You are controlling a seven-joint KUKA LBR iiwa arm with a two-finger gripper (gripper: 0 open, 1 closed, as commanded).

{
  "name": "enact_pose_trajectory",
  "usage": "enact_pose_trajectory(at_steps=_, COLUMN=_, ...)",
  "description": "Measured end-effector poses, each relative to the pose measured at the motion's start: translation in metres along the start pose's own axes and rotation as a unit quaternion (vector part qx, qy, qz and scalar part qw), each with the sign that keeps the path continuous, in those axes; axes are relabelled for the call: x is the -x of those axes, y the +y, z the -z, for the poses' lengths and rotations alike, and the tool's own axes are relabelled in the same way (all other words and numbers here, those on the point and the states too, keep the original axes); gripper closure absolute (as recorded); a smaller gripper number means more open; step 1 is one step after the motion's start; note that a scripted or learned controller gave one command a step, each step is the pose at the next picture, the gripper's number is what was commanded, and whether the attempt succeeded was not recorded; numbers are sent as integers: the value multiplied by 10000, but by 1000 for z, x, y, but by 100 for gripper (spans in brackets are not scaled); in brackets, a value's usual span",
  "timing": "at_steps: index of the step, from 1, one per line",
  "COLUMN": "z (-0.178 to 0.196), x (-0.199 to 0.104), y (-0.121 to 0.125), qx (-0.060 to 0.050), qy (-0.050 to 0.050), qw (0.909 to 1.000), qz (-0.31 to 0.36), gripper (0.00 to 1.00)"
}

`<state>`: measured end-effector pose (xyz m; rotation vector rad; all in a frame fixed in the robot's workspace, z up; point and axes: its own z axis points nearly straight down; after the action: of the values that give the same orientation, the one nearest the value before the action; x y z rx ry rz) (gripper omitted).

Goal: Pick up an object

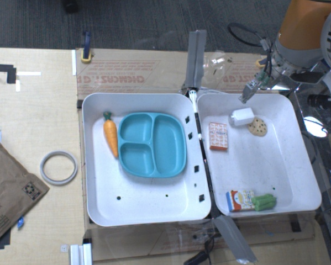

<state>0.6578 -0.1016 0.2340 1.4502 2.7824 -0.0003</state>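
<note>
The gripper hovers at the right bin's far rim, nothing between the fingers — whether wide or narrow can't be told. Nearest target: white block, just beside the cookie. Best approach, prob.: drop straight over the block, square to its short sides, clear of cookie & wall — then close.

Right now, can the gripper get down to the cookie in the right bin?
Probably yes. The cookie lies flat and uncovered in the right bin, with the gripper just above the bin's far edge. The white block touching its left side could crowd the fingers.
</note>
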Motion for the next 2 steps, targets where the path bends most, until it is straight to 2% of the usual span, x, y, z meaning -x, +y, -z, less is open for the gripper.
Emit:
enact_pose_trajectory(at_steps=1, z=-43, x=-34, y=-14, qx=-19, qy=17, qw=9880, qz=-1541, gripper=100)
enact_pose_trajectory(at_steps=2, z=102, x=-49, y=-4, qx=-13, qy=6, qw=9903, qz=-1386, gripper=100)
